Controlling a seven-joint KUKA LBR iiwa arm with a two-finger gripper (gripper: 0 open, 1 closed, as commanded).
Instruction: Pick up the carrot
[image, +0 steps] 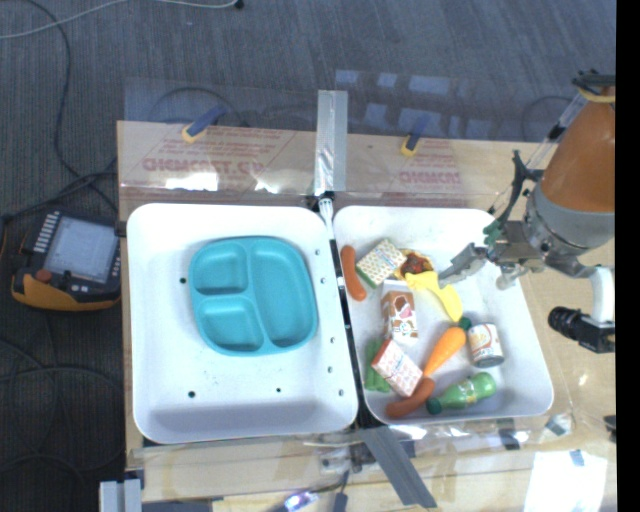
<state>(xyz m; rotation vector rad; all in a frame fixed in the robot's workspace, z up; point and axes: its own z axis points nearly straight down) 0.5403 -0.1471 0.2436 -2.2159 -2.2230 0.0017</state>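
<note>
The carrot (446, 348) is orange with a green top and lies at a slant in the right bin (530, 385), between a small carton and a can. My gripper (484, 270) hangs over the bin's upper right part, above and to the right of the carrot and well apart from it. Its two dark fingers stand open and hold nothing.
Packed around the carrot are a yellow banana (441, 294), a carton (400, 313), a can (486, 344), a green bottle (463, 392), a red sausage (409, 399) and a cracker box (381, 262). The left bin (160, 390) holds a blue divided plate (252, 294).
</note>
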